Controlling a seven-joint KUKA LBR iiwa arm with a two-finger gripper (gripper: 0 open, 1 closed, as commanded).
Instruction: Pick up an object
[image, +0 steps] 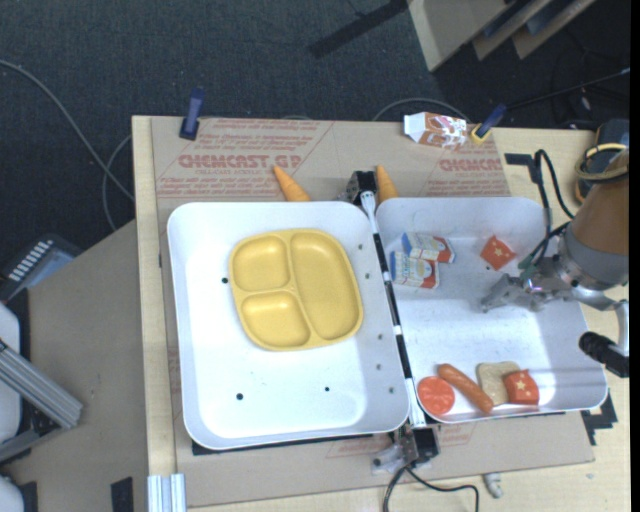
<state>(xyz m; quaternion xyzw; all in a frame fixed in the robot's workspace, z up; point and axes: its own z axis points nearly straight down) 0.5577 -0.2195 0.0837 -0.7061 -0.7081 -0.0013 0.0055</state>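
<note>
My gripper (512, 290) hangs over the right bin (560, 220), near its right side, with the grey arm coming in from the right. A small red cube (497, 251) lies just up and left of it, apart from it. A white and blue carton (420, 261) lies further left, near the bin's inner wall. Along the front of this bin lie a round red slice (436, 396), an orange sausage (466, 387), a beige bread piece (494, 379) and a red block (522, 387). Nothing shows in the gripper's grasp.
The left bin (200, 330) holds a yellow three-part plate (295, 288). Two orange carrot-like pieces (290, 185) (385, 183) and a small carton (436, 128) lie on the cardboard behind the bins. A black cable (545, 185) runs by the right bin's far corner.
</note>
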